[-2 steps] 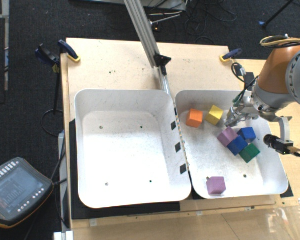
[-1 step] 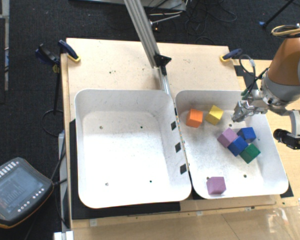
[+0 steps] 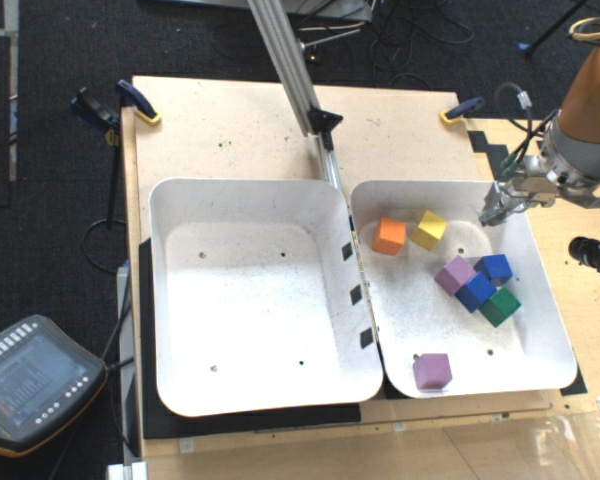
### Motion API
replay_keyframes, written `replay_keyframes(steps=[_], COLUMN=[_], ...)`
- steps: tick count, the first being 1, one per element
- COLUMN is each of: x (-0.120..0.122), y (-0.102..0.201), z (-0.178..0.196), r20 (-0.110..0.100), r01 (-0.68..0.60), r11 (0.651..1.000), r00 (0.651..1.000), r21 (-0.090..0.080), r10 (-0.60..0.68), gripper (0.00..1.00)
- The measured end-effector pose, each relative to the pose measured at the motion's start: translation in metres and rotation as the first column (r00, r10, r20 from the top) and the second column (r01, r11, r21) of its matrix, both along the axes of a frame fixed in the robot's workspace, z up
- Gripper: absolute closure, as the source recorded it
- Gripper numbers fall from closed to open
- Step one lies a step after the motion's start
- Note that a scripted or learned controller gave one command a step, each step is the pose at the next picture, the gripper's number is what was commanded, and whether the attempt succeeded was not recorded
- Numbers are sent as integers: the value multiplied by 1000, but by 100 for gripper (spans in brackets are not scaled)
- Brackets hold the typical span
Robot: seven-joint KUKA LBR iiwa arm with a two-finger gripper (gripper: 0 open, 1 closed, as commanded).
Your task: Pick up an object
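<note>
Teach pendant [image 3: 30, 383]: it is lying on the dark floor at the lower left, outside the surface, with its grey screen facing up.
Clamps: a blue and yellow clamp [image 3: 130, 103] is gripping the far left corner of the surface, and a second one [image 3: 462, 111] is sitting at the far right corner.
Surface [image 3: 240, 133]: the pale wooden board is carrying both bins side by side.
Left bin [image 3: 170, 208]: the white tray is showing only small dark specks on its floor.
Metal rail [image 3: 285, 53]: it is coming down at a slant from the top and ending at a black bracket just above the place where the two bins are meeting.
Right bin [image 3: 540, 358]: the white tray is holding all the blocks.
Orange cube [image 3: 389, 236]: it is resting in the far left part of the right bin.
Yellow cube [image 3: 430, 229]: it is sitting just beside the orange cube, on its right.
Lone purple cube [image 3: 432, 371]: it is standing near the front wall, well apart from the others.
Cluster: a purple cube [image 3: 454, 274], two blue cubes [image 3: 494, 267] [image 3: 474, 292] and a green cube [image 3: 500, 307] are touching each other in the right half of the bin.
Pincer [image 3: 492, 214]: it is hanging over the far right corner of the right bin, above the cluster; I cannot tell if it is open or closed, and no block is showing in it.
Arm [image 3: 585, 118]: it is reaching in from the right, with the orange band above the grey wrist.
</note>
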State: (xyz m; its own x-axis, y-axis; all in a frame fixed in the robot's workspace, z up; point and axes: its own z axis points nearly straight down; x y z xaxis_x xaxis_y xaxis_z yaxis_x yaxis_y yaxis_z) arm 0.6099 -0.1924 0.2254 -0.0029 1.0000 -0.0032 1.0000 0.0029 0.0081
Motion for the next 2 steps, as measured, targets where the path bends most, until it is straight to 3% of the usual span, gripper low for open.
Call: replay_keyframes(steps=[2], x=[-35], y=[111], z=[4], r20=[-10], r01=[-5], r11=[1000], r00=[1000], r21=[6], r10=[5], gripper=[100])
